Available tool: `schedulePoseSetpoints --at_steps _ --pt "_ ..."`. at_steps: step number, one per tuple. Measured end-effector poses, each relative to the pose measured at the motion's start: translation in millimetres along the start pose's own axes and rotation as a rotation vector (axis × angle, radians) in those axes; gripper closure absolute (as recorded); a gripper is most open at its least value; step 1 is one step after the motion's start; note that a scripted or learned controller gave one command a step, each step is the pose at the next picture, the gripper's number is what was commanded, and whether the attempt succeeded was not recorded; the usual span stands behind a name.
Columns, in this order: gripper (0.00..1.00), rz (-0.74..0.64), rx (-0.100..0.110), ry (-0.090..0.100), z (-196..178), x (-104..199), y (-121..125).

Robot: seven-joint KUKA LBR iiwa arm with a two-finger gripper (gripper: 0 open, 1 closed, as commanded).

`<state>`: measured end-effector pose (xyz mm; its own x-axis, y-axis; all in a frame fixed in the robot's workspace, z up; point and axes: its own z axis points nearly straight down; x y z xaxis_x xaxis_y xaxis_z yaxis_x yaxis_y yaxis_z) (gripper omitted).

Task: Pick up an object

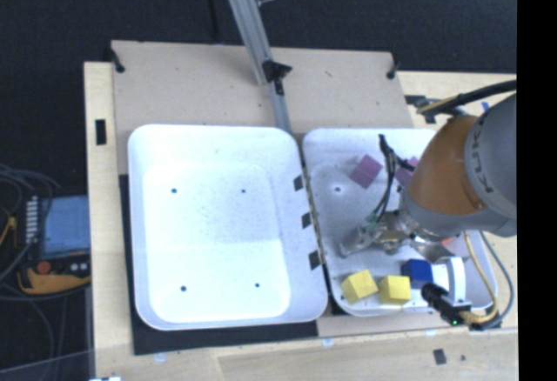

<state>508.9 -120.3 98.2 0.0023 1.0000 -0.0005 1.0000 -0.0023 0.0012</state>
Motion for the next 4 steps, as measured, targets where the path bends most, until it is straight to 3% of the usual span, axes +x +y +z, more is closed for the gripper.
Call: schedulePoseSetpoints --at_steps 1,2,3,4 --pt "1.0 0.005 -0.004 0.0 -11.0 -1.4 0.9" --pt "1.0 -0.005 -0.007 -0.002 -74.9 -5.8 3.8" --pt "1.0 -0.005 -0.005 -0.002 -114.8 -7.4 5.7" --pt "1.0 -0.009 -0.002 0.0 -126.9 35.9 23.1"
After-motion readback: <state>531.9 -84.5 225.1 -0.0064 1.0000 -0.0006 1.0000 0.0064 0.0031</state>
